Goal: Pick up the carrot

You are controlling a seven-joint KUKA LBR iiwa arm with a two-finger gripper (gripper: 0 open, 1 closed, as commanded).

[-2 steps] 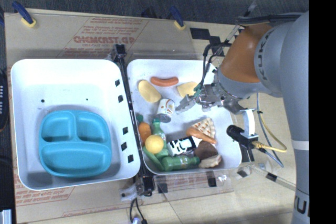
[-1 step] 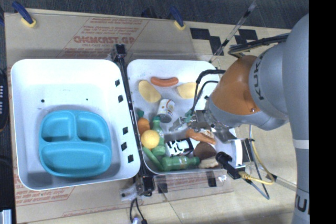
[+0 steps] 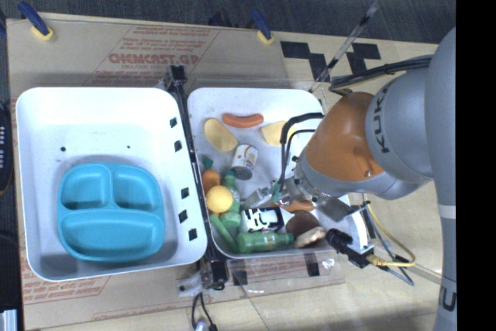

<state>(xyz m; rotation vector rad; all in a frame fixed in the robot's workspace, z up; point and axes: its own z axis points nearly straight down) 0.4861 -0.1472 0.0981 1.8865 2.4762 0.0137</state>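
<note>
Carrot (image 3: 211, 179) half-hidden among clutter

A tray (image 3: 112, 215) lies in the left bin (image 3: 46, 112); the right bin (image 3: 256, 98) (beside it) holds food — the arm (image 3: 364, 143) above.

A single fixed camera is mounted above the bench (image 3: 139, 50) and looks down at a slant, with the far edge of the bench toward the top of the frame and the near edge toward the bottom. It stands far enough back to take in both white bins whole, the left bin (image 3: 39, 112) and the right bin (image 3: 256, 97), side by side. The arm (image 3: 387, 136) enters from the right side of the frame and covers part of the right bin.
</note>
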